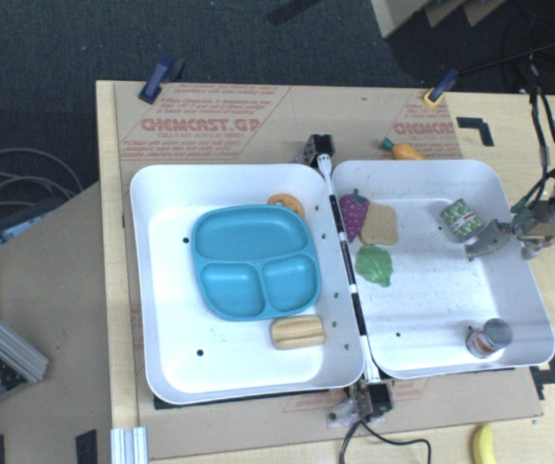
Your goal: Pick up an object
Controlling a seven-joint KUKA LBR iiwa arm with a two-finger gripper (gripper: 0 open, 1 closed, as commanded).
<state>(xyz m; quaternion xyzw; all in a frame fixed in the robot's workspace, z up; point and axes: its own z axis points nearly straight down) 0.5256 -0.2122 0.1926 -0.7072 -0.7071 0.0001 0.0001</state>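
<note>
**Reporter:** Gripper (478,246) at the right bin's (452,361) far edge, arm low over the rim. Why there?

**Arm:** I reach in from the right, so that wall is where I enter. My nearest candidate is the green-and-white packet (459,218), lying just beside my gripper on the bin floor, apart from it. Nothing sits between my fingers (whether they are spread or pressed together, I cannot tell at this slant).

**Reporter:** And the other pieces?

**Arm:** Purple grapes (354,211), a tan slice (380,224) and a green leafy piece (375,265) crowd the divider side, touching or nearly so, which I judge awkward for a clean grasp. A small can (488,338) lies alone near the front corner. The blue tray (255,261) fills the left bin (161,288), with a bread roll (297,332) beside it.
</note>
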